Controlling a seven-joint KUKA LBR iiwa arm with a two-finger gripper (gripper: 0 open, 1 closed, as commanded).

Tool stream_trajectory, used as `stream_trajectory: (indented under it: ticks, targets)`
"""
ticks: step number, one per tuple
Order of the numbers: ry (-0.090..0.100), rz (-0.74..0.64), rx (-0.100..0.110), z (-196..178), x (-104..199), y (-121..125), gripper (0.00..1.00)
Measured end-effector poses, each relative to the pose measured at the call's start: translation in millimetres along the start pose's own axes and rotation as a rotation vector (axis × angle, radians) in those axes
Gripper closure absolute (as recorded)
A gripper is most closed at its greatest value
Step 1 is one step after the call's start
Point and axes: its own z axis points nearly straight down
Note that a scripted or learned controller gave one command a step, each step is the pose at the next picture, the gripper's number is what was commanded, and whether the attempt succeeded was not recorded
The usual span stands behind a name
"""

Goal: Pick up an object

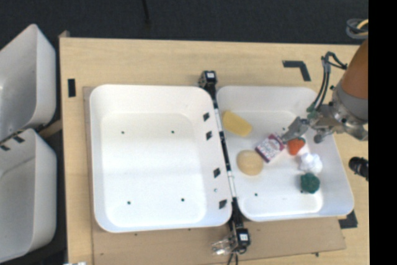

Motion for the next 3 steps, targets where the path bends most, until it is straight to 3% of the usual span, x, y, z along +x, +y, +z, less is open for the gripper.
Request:
stream_trajectory:
  ticks: [1, 2, 3]
  targets:
    - [-0.003, -0.002, -0.005, 19, -41, 70, 0.00]
    - [-0.009, -0.003, -0.023, -182, -40, 112, 0.00]
    - [-0.009, 0.001, -0.021, -343, -40, 57, 0.00]
